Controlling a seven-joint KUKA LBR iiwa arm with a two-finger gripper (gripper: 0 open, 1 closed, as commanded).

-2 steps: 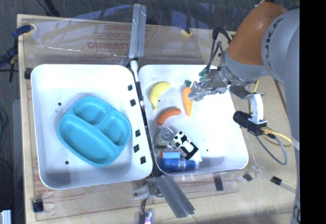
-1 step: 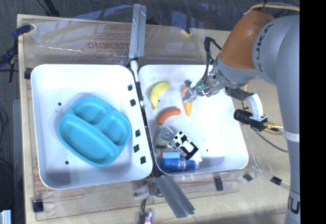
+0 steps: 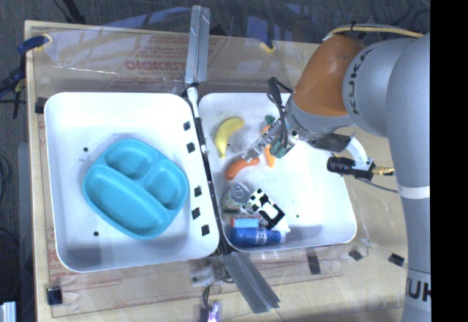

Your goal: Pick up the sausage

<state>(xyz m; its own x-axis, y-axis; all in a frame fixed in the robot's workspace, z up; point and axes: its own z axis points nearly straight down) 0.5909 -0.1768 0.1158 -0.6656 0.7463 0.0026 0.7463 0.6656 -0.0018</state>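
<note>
Item: sausage [image 3: 238, 165]. Orange-red, short, lying on the floor of the right bin [image 3: 322, 200], tilted, just below the banana [image 3: 227, 134] and above the clutter at the bin's near edge. Status: resting on the bin floor, not lifted.

Item: hand [image 3: 272, 143]. Down inside the right bin, just right of the sausage, with the fingertips low and close to a second small orange piece [image 3: 268, 157]. Whether the fingers are spread or pressed together cannot be told at this size; nothing can be seen pinched between them.

Item: arm [image 3: 365, 86]. Grey with orange band, reaching in from the right over the right bin.

Other contents, right bin: blue cylinder [image 3: 256, 236] at the near wall; black-and-white patterned object [image 3: 262, 207] beside it; a small round greyish thing [image 3: 238, 194] next to that.

Left bin [image 3: 66, 130]: blue divided plate [image 3: 137, 186], well apart from the work.

Progress, judged: approach appears largely made; hand is near the target but not visibly on it. Remaining: closing on the sausage and lifting it off the bin floor.
</note>
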